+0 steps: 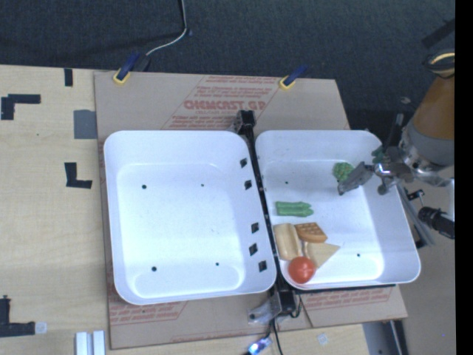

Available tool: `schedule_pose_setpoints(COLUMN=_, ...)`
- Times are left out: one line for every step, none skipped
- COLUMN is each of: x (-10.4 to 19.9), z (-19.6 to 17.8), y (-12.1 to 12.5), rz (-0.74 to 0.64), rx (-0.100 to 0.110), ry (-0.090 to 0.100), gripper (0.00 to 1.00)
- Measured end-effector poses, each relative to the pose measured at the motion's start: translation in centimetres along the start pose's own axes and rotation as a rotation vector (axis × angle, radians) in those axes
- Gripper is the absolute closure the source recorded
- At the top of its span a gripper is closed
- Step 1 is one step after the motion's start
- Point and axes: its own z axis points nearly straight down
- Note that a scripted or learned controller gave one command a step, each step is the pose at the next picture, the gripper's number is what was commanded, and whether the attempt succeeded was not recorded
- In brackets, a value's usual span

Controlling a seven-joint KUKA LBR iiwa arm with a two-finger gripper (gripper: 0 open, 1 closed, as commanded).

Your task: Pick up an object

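- The tool (353, 180) hangs low over the right bin (384, 272), near its far right side, just beside a small green leafy piece (342, 171).
- I cannot tell how it is set; nothing shows as held.
- To pick well, I judge it should centre over 1 item and come straight down, away from the bin wall.
- The leafy piece looks small, lumpy and bright green, likely toy food.
- Nearer the middle lie a green pod-like piece (294, 209), a bread-like roll (287, 240), a waffle-like piece (312, 233), a pale wedge (323, 253) and a red tomato (301, 270), packed close together.
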Motion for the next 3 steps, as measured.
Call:
schedule_pose_setpoints(x=10.1, z=-20.4, y=-1.7, rz=-0.01, rx=-0.018, ry=0.0, gripper=0.0)
schedule_pose_setpoints(x=14.1, z=-2.0, y=-4.8, rz=-0.002, rx=0.017, ry=0.003, gripper=0.0)
schedule_pose_setpoints(x=16.6, z=2.1, y=1.0, rz=-0.003, rx=0.002, ry=0.0, gripper=0.0)
